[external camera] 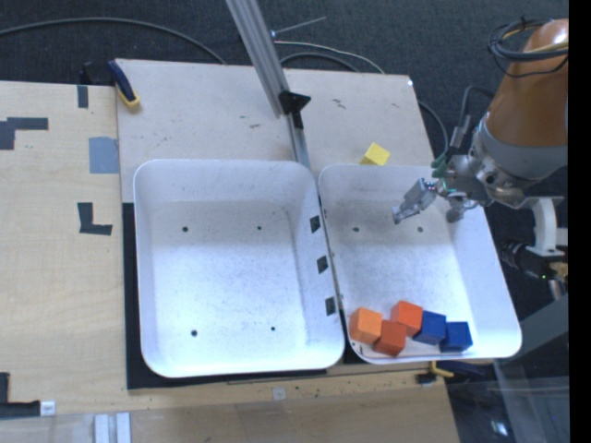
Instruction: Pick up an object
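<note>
Blocks (411, 327) clustered in near corner of right bin (480, 275): two orange at left, one orange-red on top, two blue at right, all touching or just beside one another, close against near rim. Well apart from claw (429, 199), poised over far part of same bin, tilted, pointing left and downward. Nothing seen between fingers; how far open, cannot tell from this angle. Behind claw, grey wrist with green spot, then orange band of arm (531, 72) entering from right, dark cables looped above it. Left of right bin, left bin (148, 247), white, speckled with dark flecks, four small dark spots on floor. Small black tabs along seam where bins meet. Yellow block (376, 154) on counter (203, 109) just beyond far rim of right bin. Slanted metal rail (259, 40) running from far edge down to far junction of bins, black bracket on lower part. Blue-and-yellow tool (123, 83) at far left corner of counter. Grey and dark tape marks on wooden surface farther left.
</note>
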{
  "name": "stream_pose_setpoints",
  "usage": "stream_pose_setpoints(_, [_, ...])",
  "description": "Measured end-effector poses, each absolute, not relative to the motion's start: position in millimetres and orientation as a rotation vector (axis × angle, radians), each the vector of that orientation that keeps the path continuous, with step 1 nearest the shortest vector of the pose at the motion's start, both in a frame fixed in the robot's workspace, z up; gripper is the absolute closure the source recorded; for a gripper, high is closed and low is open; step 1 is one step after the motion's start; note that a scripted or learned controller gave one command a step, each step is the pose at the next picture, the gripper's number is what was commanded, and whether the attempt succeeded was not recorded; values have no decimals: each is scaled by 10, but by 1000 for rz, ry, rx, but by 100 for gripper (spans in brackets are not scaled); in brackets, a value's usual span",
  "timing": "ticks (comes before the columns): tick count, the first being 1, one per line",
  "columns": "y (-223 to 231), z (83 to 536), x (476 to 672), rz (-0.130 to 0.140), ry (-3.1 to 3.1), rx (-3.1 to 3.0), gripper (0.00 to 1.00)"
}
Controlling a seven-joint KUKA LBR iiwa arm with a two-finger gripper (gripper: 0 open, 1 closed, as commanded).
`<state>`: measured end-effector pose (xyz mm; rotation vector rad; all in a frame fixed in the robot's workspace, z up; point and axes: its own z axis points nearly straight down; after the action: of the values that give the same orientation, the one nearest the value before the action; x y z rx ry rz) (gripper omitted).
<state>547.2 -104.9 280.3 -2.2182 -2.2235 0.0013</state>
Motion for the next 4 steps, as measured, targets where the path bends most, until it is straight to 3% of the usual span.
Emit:
stream_pose_setpoints(1, [-1278,1552,5726,10,-2217,-2217,0])
stream_pose_setpoints(2, [-1640,872,6048,9,-2218,-2219,0])
stream_pose_setpoints(3, [-2060,923,6666,0,-2226,-2223,0])
stream_pose_setpoints(4, [-1523,916,6813,7,-2223,-2213,0])
